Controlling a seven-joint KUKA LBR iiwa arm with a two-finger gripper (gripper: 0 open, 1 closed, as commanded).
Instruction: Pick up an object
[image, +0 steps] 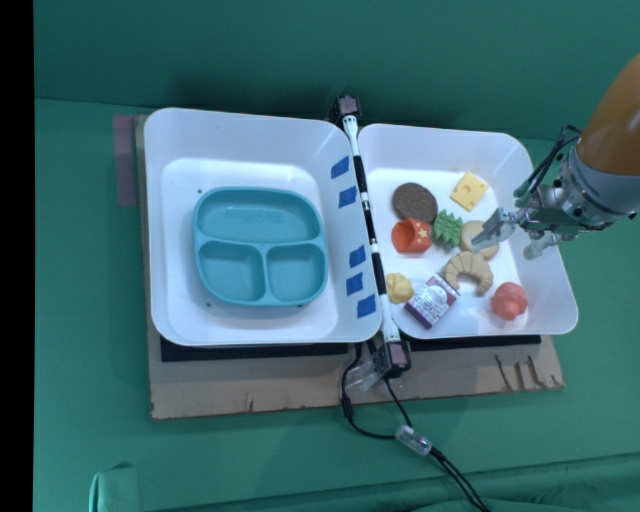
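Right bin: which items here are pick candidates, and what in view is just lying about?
Pick candidates, all in the right bin: brown patty, cheese wedge, red cup, green leaf, croissant, purple carton, yellow piece, red fruit.

Lying about: teal divided plate in the left bin; cable; cardboard.

Two glossy white plastic bins (250, 130) sat on brown cardboard (250, 395) over matt green cloth (80, 300); the teal tray (260, 246) looked smooth plastic.
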